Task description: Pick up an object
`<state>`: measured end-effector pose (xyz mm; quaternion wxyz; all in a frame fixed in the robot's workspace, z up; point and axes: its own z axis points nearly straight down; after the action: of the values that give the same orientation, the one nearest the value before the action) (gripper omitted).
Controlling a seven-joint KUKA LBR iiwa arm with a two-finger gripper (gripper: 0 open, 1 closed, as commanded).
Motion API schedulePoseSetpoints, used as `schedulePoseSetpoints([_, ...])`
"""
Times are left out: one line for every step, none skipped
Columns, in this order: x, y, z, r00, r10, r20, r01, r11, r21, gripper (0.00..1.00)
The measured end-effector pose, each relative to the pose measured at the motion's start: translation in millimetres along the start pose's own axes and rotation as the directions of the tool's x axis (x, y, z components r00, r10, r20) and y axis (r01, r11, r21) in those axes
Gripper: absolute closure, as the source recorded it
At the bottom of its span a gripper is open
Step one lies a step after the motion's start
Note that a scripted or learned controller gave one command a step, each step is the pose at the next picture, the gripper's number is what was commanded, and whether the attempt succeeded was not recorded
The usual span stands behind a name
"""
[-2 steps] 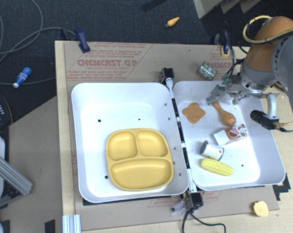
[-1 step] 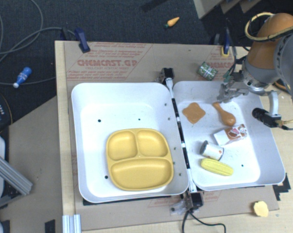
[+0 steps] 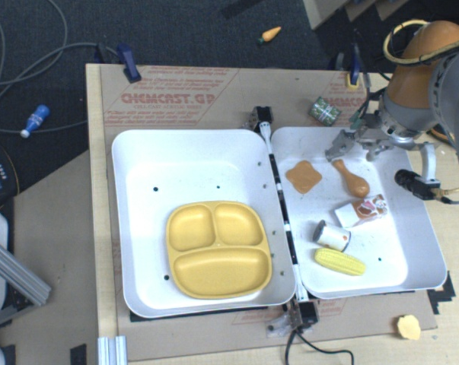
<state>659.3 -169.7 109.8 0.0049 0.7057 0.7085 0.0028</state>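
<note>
"CHEMCAST GP" printed on board [image 3: 168,97], 2 bins [image 3: 138,173]

Yellow tray [image 3: 217,258] in left bin [image 3: 138,154] — toy corn [image 3: 339,261] in right bin [image 3: 415,238].

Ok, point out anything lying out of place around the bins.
Three small things lie outside the bins: a green can on the bench behind the right bin, a yellow piece by the bench's front corner, and a blue bottle on the floor.
</note>
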Motion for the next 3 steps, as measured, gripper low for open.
schedulePoseSetpoints([4, -35, 17, 1.000, 0.005, -0.004, -0.005, 1.000, 0.016, 0.00])
schedulePoseSetpoints([-26, -55, 25, 1.000, 0.007, -0.003, -0.007, 1.000, 0.014, 0.00])
schedulePoseSetpoints([-24, -53, 14, 1.000, 0.005, -0.003, -0.005, 1.000, 0.010, 1.00])
